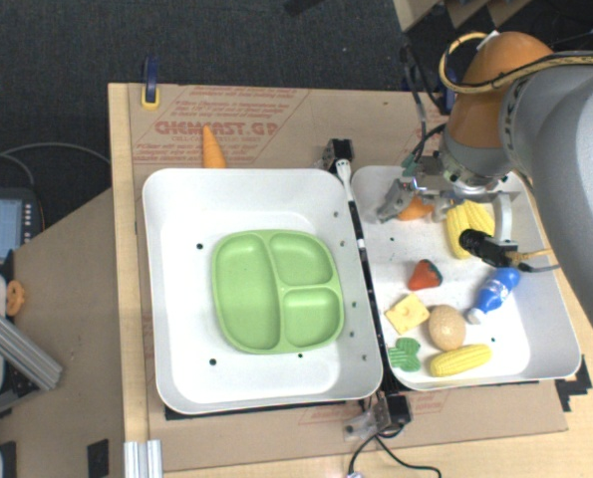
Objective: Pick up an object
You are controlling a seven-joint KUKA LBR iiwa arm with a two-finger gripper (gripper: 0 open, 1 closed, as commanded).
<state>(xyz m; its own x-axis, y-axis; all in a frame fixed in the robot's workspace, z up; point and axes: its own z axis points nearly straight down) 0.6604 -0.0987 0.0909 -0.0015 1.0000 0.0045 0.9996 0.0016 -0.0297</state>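
The bench (127, 267) carries two white bins, and the grey arm (560, 127) reaches in from the right, its orange band above the wrist. The left bin (176, 207), well left of the end effector (416, 202), holds a green divided plate (276, 289). The right bin (545, 347) lies under the end effector, which sits low at that bin's far corner, over a small orange piece (416, 210); whether it grips that piece, I cannot tell. Just right of it lies a yellow corn cob (467, 225). Nearer the camera are a red piece (426, 275), a blue bottle (493, 292), a cheese wedge (407, 314), a tan potato (445, 328), a second corn (459, 360) and a green piece (404, 354). A carrot (212, 148) lies on the bench, far left of the end effector.
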